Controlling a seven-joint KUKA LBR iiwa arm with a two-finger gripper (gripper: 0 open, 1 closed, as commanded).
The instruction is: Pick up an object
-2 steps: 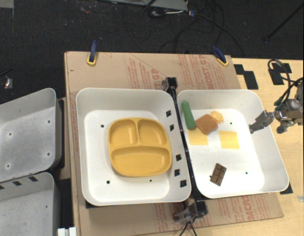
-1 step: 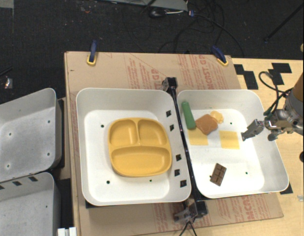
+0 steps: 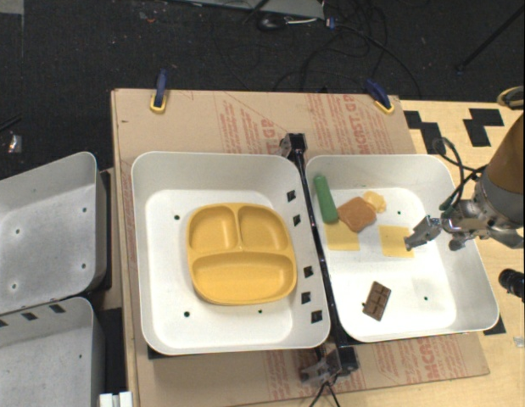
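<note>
Green stick (image 3: 326, 198), lengthwise near-vertical, leaning left.

Two bins sit side by side mid-frame. The left bin (image 3: 152, 227) holds a tray (image 3: 242, 253) at its centre. In the right bin (image 3: 466, 295), a stick (image 3: 326, 199) lies upper left, a block (image 3: 358, 214) just right of it, two slices (image 3: 344, 238) (image 3: 394, 241) below, and a bar (image 3: 377, 301) lower centre.

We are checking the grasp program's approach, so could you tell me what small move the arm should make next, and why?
Probably a short drop onto the yellow slice: the gripper hangs at that slice's right edge in the right bin, with nothing seen between its fingers.
</note>
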